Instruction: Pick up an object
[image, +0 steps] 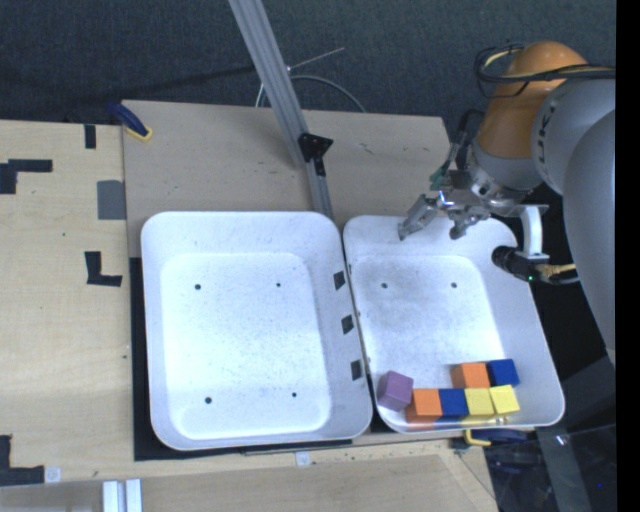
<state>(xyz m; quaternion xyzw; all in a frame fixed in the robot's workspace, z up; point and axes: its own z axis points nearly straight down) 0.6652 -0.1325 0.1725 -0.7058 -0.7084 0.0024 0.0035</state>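
Arm: grey w/ orange band above wrist, reaches in from the right, over the far right corner of the right bin.
End effector: two fingers spread apart, nothing btwn them; hangs over the far rim of the right bin, tips pointing down-left.
Right bin: shallow, white, holds all the blocks, bunched at its near edge.
Purple block: leftmost, near-left corner of right bin, turned a bit askew.
Orange block: just right of the purple one, front row.
Blue block: touching that orange one on its right.
Yellow blocks: two, side by side, right end of front row.
Back row: second orange block and second blue block, side by side behind the yellows.
Blocks vs end effector: well apart, opposite ends of the bin.
Left bin: white, beside the right bin, rims touching.
Worktop: light wood, black tape marks at left.
Metal rail: slants down from top to the gap btwn bins.
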